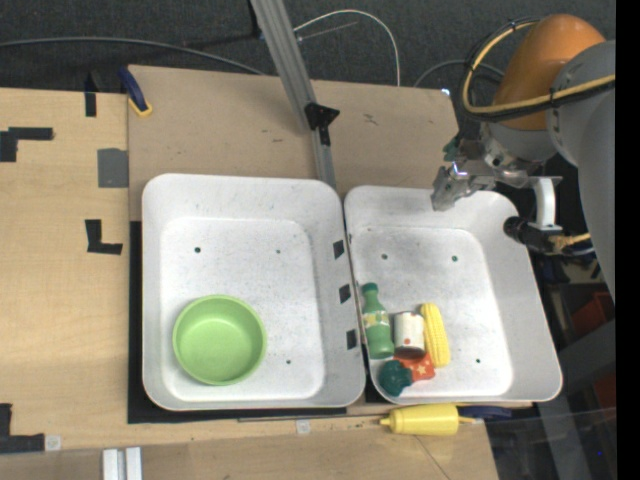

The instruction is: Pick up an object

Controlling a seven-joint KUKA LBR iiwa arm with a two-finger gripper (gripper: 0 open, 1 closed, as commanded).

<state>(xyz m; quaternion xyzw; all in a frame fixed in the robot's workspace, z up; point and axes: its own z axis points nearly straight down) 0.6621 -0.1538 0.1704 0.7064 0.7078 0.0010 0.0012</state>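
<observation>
You had a green bowl [219,340] sitting alone in the near-left corner of the left bin [240,193]. It looked like light, stiff plastic with a thin rim, and pinching that rim would likely have been the only hold, since the body seemed too wide for the fingers.

In the right bin [500,298], the pickable things were crowded at the near-left corner. A green bottle [376,323] lay along the bin's left wall, just beside a small white can [408,330]. An ear of yellow toy corn [435,333] lay on the can's other side, and a teal ball-like piece [394,377] and a red piece [421,368] sat at their near ends. All read as light, hard, smooth toys that would slip if caught off-centre. You would probably have done best to close across the corn's narrow width, as its right flank was clear. A yellow bottle [425,420] lay on the bench outside the bins.

Your gripper [447,190] hung over the far rim of the right bin, well apart from the cluster, with nothing in it. Whether its jaws were spread or closed, I could not tell.
</observation>
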